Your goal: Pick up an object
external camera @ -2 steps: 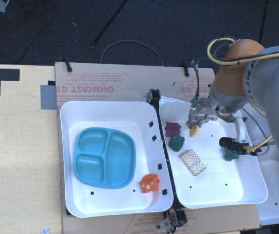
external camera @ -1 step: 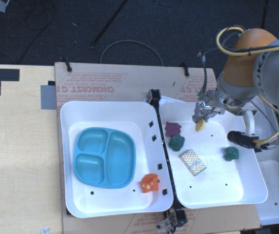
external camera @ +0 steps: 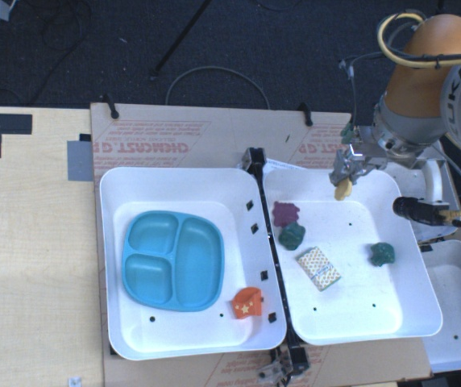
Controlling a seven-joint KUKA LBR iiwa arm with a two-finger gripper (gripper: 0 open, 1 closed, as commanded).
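Two shallow white plastic bins sit side by side on a cardboard sheet on the table. The left bin (external camera: 118, 216) carries a light blue plastic plate with three compartments (external camera: 172, 260) and, near its right front corner, a small orange block marked with a star (external camera: 247, 303). The right bin (external camera: 408, 313) contains a dark purple lumpy toy (external camera: 285, 212) touching a dark green lumpy toy (external camera: 292, 235), a small patterned rectangular box (external camera: 319, 268) just in front of them, and a second green lumpy toy (external camera: 382, 254) well apart, toward the right wall. The grey arm with the orange band (external camera: 428, 63) reaches in from the right; its claw (external camera: 345, 181) hangs over the far edge of the right bin, closed on a small pale yellow object (external camera: 343, 189) visible at its fingertips.
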